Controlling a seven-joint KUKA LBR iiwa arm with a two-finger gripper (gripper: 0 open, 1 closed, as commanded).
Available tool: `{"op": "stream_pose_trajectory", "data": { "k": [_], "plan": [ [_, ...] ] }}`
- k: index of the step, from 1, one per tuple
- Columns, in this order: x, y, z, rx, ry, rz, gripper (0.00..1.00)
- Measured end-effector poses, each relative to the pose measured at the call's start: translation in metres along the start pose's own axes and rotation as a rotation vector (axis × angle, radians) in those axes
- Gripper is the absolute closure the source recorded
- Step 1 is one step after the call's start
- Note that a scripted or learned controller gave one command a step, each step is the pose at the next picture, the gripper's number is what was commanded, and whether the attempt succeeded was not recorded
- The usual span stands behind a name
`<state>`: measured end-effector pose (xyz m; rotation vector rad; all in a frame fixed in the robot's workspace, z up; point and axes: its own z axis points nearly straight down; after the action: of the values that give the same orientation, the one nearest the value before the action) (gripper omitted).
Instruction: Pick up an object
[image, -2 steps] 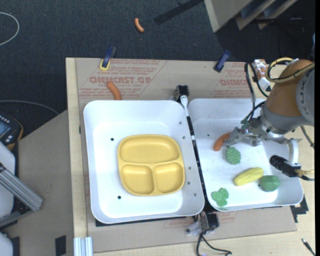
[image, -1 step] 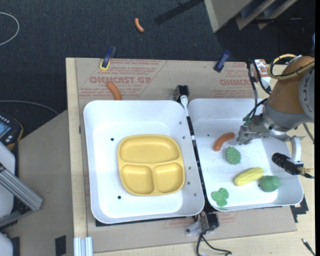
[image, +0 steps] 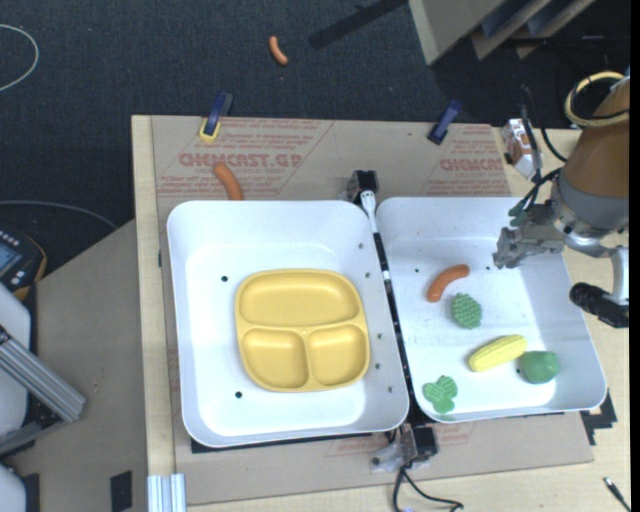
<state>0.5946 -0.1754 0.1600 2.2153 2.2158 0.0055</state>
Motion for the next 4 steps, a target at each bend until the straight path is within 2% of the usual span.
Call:
{"op": "stream_pose_trajectory", "data": {
  "k": [1, 2, 3, 4],
  "plan": [
    [0.006, 0.005, -0.063, -0.001, 0.000, -0.002, 1.00],
    [0.006, 0.006, -0.065, 0.004, 0.002, -0.001, 1.00],
    [0.059, -0.020, -0.057, 0.012, 0.007, -0.005, 1.00],
    [0.099, -0.042, -0.058, 0.012, 0.006, -0.004, 1.00]
  ]
}}
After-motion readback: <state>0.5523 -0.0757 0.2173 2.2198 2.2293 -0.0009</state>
